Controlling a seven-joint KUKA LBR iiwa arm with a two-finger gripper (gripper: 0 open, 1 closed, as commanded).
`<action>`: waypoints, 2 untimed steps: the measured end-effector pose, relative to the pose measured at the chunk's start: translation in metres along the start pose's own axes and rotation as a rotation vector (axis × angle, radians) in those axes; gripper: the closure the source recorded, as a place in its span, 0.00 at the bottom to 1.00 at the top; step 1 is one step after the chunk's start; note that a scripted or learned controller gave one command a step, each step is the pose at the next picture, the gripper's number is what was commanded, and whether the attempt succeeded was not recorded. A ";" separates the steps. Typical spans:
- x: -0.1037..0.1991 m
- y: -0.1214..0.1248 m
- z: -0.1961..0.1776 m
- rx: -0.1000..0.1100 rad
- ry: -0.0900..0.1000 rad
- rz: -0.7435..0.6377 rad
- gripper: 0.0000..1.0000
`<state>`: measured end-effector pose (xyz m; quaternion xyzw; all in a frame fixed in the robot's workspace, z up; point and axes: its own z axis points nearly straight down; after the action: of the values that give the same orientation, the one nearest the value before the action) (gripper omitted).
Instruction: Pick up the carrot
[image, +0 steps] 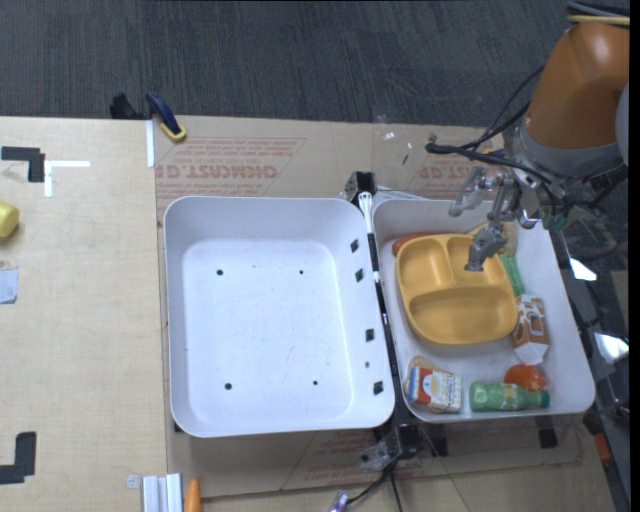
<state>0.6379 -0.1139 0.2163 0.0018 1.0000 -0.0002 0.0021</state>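
Right bin (570, 300): jaws (487, 245) above yellow dish (455, 300).

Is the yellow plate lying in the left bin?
No, the yellow plate lies in the right bin, beside the green bottle and small cartons, just under the claw.
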 end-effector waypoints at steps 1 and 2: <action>0.002 -0.029 0.103 0.001 -0.002 0.324 0.00; 0.034 -0.064 0.122 0.001 0.000 0.458 0.00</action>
<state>0.6047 -0.1778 0.0938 0.2289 0.9734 -0.0003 0.0023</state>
